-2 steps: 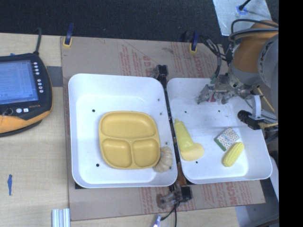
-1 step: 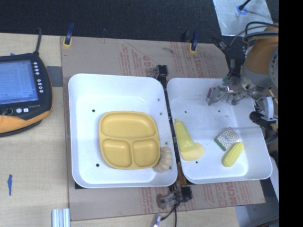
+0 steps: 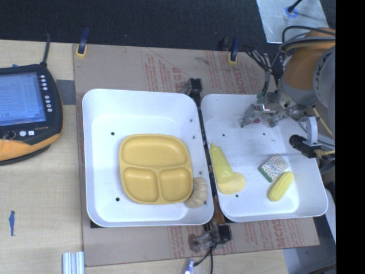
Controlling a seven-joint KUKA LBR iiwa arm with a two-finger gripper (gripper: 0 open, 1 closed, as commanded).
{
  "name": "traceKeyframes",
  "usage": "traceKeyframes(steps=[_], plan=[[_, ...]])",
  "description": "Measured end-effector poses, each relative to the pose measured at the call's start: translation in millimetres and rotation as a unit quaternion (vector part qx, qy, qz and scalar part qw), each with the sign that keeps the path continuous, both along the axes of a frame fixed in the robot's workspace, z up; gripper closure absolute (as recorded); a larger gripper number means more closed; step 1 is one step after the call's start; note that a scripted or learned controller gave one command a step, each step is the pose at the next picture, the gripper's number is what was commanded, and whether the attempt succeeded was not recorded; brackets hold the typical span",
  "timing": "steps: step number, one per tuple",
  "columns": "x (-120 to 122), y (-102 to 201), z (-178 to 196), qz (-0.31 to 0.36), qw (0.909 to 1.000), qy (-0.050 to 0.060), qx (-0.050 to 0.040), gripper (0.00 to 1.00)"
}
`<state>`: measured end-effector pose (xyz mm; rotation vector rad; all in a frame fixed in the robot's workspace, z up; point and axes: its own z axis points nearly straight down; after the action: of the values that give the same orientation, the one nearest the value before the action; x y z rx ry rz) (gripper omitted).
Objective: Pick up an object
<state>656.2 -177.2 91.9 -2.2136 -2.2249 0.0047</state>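
The left bin point(image 3: 100, 153) fills the centre-left of the frame and carries a yellow divided tray point(image 3: 155, 168), with a beige shell-shaped toy point(image 3: 198, 193) touching the tray's lower right corner. The right bin point(image 3: 251, 210) holds a yellow bottle-shaped toy point(image 3: 224, 170) along its left wall, then a green sponge point(image 3: 273, 167) just above a toy corn cob point(image 3: 280, 186). The gripper point(image 3: 261, 114) hangs over that bin's upper part, nothing between its fingers; how far apart they stand I cannot tell.

A pale wooden tabletop point(image 3: 34, 210) carries a brown cardboard sheet point(image 3: 142, 67) held down by blue clamps point(image 3: 82, 41) at its far edge. Beyond it lies dark carpet point(image 3: 142, 10). A tablet-like control pad point(image 3: 25, 110) rests at the left, its screen lit.
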Motion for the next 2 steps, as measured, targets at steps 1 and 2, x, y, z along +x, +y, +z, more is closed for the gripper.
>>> traceKeyframes(steps=[1, 2], plan=[[0, -1, 11, 0.001, 1.0000, 0.001, -0.0001, 1.00], [-13, 53, 73, 0.000, 1.0000, -0.001, 0.0000, 1.00]])
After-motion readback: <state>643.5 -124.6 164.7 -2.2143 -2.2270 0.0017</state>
